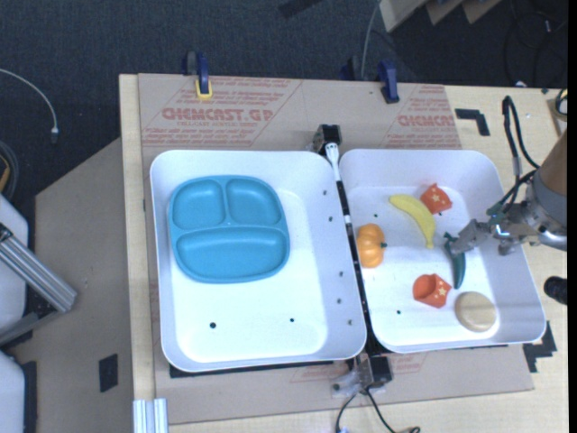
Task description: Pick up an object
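1. The claw (pixel 460 239) hangs low in the right bin (pixel 482 165); whether it is open or closed, I cannot tell.
2. A dark green pepper (pixel 459 269) lies just at its 6 o'clock, long axis running 12-to-6.

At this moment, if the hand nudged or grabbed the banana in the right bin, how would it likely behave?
The banana lies flat on its curved side, so a push would probably spin or slide it across the smooth right bin rather than roll it. It looks like a glossy toy, likely light and somewhat slippery. The hand is close beside it.
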Controlling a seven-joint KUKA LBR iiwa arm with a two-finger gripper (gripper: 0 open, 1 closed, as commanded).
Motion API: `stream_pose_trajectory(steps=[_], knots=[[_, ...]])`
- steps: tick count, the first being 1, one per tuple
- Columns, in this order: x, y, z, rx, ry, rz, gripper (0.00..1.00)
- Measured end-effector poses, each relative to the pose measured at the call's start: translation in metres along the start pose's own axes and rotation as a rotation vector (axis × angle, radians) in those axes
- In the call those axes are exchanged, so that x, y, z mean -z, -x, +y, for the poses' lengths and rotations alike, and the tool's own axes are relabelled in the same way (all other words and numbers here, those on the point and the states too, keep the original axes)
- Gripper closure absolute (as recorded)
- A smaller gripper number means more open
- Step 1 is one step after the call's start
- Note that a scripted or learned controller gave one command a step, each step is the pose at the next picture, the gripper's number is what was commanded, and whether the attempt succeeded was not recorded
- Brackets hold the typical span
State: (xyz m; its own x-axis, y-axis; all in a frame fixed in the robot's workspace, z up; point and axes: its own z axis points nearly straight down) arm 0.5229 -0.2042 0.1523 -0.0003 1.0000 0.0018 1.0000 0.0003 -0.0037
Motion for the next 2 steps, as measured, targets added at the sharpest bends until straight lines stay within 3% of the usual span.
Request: stream_pose_trajectory(steps=[2], knots=[[-0.068, 0.000, -0.003, 0.000, 0.002, -0.001, 0.00]])
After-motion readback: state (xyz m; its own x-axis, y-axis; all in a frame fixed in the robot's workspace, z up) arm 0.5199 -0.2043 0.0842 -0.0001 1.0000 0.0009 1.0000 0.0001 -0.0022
